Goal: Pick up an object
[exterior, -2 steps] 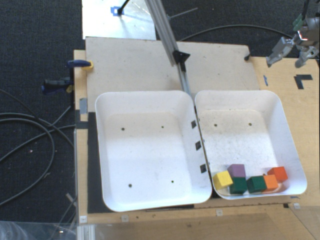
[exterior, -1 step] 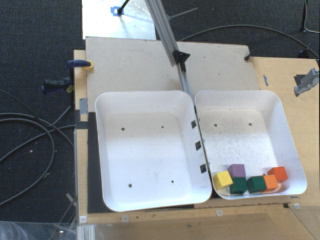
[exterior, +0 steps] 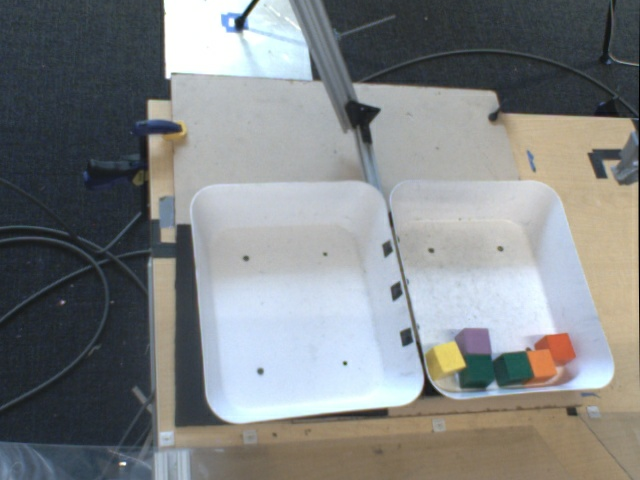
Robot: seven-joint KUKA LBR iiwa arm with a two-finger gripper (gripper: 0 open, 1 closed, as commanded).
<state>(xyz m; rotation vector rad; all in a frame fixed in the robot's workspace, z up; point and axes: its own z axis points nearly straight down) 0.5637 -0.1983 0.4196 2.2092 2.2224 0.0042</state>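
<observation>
Jaws: I cannot tell their state. A grey sliver of the arm (exterior: 628, 158) shows at the counter's (exterior: 560, 148) right edge, well apart from any object.

Task objects: six small blocks are crowded in the near corner of the right bin (exterior: 577, 258), toward the counter's front edge. They are a yellow cube (exterior: 446, 358), purple cube (exterior: 474, 341), dark green cube (exterior: 477, 371), green cube (exterior: 513, 368), orange cube (exterior: 541, 364) and red cube (exterior: 557, 347).

Risks, in my judgement:
- The blocks touch or nearly touch, so there is little room to enter beside one. A descent could land on top of a block or pinch two.
- The bin wall curves up just behind them and could foul the approach.
- The smooth, hard-looking faces may slip from an off-centre grip.

Materials: the blocks look matt and square-edged. Both bins are glossy white with rounded corners and scuffed floors. The left bin (exterior: 200, 268) adjoins the right.
</observation>
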